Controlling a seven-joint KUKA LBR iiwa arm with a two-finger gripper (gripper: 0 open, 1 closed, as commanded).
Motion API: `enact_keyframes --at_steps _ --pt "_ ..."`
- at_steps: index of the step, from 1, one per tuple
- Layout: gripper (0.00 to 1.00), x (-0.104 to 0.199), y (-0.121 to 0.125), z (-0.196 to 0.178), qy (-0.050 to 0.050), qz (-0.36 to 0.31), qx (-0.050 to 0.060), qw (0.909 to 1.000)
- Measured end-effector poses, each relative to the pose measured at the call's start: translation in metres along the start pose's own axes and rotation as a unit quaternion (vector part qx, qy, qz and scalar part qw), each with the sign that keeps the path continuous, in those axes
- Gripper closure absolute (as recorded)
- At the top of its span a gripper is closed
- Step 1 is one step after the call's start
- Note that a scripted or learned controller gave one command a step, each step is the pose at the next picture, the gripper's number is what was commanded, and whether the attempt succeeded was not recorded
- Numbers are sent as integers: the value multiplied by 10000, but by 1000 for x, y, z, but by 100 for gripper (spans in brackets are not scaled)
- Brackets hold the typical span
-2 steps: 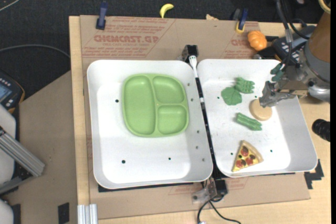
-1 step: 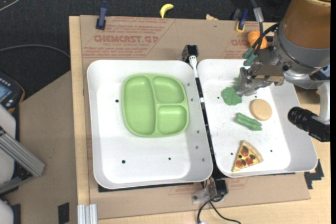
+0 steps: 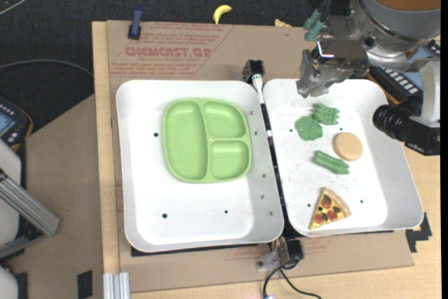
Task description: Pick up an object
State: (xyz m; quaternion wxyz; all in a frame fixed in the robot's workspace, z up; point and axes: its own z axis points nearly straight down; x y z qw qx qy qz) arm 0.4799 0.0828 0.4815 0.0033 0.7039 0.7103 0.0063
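Left bin (image 3: 140,150) held a green divided plate (image 3: 207,140). In the right bin (image 3: 392,178): leafy greens (image 3: 309,127), green pod (image 3: 331,162), tan round (image 3: 348,146), pizza slice (image 3: 328,209) nearest. Gripper (image 3: 313,85) hung above the far edge; jaw state not discernible. The round looked light and rigid, best pinched across its width.

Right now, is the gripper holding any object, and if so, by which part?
Nothing is held. The gripper hangs over the far end of the right bin, above the green leafy toy, with nothing between its fingers.
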Motion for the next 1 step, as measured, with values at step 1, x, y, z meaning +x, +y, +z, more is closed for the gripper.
enact_keyframes --at_steps 1 --pt "100 59 -2 67 -25 11 110 9999"
